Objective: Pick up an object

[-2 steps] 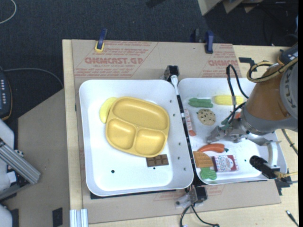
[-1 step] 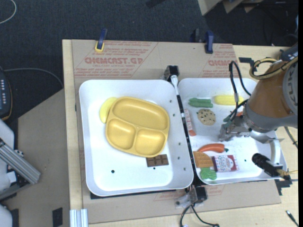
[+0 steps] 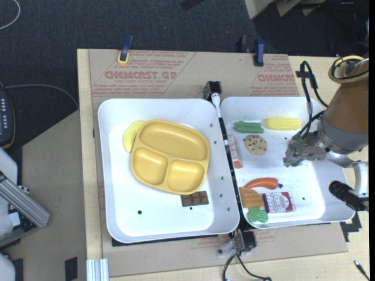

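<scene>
Two bins sit side by side; the gripper (image 3: 296, 155) hangs over the right bin (image 3: 304, 107), and whether it is released or clenched cannot be told. Nothing shows in its grasp. Just up-left of it lies the corn (image 3: 283, 123), long axis running left-right, with the green pod (image 3: 248, 126) beyond, lying the same way. Left of the tool sits the cookie (image 3: 255, 144). Below-left lies the chili (image 3: 261, 183), pointing left-right, slightly tilted. Far left, the yellow tray (image 3: 170, 156) fills the left bin (image 3: 114, 174).
</scene>
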Tool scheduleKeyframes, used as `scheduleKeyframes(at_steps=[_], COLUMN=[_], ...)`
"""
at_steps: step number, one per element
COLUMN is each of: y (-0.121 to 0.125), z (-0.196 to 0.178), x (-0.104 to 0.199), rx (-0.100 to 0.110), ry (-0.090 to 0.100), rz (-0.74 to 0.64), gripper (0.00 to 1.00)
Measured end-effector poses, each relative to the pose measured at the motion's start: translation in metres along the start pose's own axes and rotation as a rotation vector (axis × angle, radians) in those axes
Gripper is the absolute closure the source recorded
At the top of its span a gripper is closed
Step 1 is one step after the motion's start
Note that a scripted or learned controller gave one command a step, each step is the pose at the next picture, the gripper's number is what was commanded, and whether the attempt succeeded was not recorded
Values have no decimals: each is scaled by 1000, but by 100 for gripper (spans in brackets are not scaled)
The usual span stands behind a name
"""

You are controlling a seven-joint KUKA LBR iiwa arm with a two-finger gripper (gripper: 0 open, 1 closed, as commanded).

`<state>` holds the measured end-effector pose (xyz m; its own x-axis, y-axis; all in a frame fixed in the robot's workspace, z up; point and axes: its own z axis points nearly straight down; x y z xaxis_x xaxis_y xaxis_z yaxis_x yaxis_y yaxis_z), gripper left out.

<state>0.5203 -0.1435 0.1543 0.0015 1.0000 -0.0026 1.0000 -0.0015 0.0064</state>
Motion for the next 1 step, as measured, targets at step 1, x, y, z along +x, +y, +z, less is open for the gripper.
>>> scheduleKeyframes(at_steps=[1], y=[-1], z=[-49], x=[-10], rx=[-1], ry=[-1], rz=[0], gripper=[100])
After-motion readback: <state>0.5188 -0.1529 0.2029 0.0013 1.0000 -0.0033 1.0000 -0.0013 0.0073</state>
